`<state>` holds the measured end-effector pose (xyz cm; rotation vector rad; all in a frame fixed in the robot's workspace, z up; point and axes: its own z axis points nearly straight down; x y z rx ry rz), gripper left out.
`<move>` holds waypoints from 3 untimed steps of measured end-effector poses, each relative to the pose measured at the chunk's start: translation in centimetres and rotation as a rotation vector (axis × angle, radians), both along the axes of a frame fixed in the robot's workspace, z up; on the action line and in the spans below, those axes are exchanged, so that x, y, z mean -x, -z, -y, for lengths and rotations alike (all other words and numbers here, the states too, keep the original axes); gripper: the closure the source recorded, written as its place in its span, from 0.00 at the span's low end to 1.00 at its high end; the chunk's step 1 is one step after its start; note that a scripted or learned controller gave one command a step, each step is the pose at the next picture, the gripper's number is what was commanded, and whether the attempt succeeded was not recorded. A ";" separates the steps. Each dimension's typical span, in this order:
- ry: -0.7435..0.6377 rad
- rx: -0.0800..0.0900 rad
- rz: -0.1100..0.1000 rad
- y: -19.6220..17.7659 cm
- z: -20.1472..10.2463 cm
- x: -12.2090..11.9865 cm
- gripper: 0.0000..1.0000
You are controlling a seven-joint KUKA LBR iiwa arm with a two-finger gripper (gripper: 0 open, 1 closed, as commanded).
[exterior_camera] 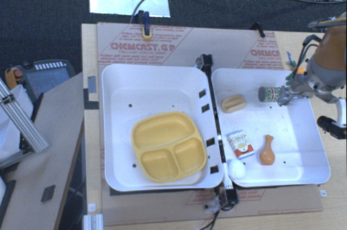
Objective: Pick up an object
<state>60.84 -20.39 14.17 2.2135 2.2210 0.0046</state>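
A: Where is the gripper (283, 96)?
B: In the right white bin (303, 169), at the small grey-green cylindrical can (268, 94) lying there.
A: Holding it?
B: Cannot tell.

A small grey-green cylinder (269, 94), perhaps a bottle, lies on its side near the right bin's (303, 176) far wall.

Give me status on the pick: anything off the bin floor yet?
Done: nothing lifted. The bread roll, small carton, drumstick and egg all lie in the right bin. In hand: the gripper is at the grey-green can; grip unclear. Left: grasp and lift.
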 end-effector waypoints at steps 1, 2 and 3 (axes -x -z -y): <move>-0.002 0.001 0.002 -6.5 0.0 -0.4 1.00; -0.002 0.000 0.000 -11.0 0.0 -0.6 1.00; -0.005 -0.002 -0.004 -9.8 -5.1 -1.1 1.00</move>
